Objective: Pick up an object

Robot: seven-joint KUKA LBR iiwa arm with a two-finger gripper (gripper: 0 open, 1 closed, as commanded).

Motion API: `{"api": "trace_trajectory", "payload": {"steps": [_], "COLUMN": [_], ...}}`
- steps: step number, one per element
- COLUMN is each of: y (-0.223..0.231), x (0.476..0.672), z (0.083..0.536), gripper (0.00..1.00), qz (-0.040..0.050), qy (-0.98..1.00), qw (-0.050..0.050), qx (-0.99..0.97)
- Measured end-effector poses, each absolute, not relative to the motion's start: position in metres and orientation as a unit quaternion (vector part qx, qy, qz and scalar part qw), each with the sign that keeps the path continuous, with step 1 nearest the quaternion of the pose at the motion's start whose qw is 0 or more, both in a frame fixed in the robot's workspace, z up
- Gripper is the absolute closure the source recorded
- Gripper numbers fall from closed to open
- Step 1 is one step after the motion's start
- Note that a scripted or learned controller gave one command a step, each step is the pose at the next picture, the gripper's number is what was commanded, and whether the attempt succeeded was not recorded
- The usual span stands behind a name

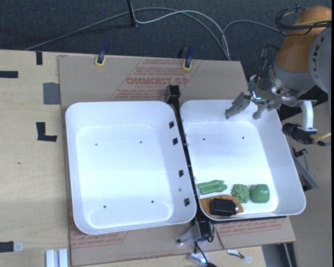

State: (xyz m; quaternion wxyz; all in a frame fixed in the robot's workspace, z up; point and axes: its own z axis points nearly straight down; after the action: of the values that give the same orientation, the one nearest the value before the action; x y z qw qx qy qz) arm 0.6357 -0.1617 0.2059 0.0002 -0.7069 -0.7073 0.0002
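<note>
Dark carpet and trailing cables frame a cardboard-topped bench where two white bins sit side by side, the left bin and the right bin, as a grey-and-orange arm reaches in from the right. Its gripper hangs over the far end of the right bin with its fingers spread apart and nothing between them. All the candidates for picking lie clustered at the near end of that bin, well apart from the gripper: a green pod, a green sprig, a green ball and a black block resting on an orange piece. Judged from this, the task has barely begun: no object is chosen or grasped, and the approach, descent, closing and lift all remain to be done
</note>
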Motion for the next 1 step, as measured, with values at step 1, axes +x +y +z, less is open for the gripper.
{"api": "trace_trajectory", "payload": {"steps": [1], "y": [-0.1413], "x": [0.5784], "z": [0.2072], "gripper": [0.0], "qz": [0.0005], "qy": [-0.707], "qw": [0.001], "qx": [-0.707]}}
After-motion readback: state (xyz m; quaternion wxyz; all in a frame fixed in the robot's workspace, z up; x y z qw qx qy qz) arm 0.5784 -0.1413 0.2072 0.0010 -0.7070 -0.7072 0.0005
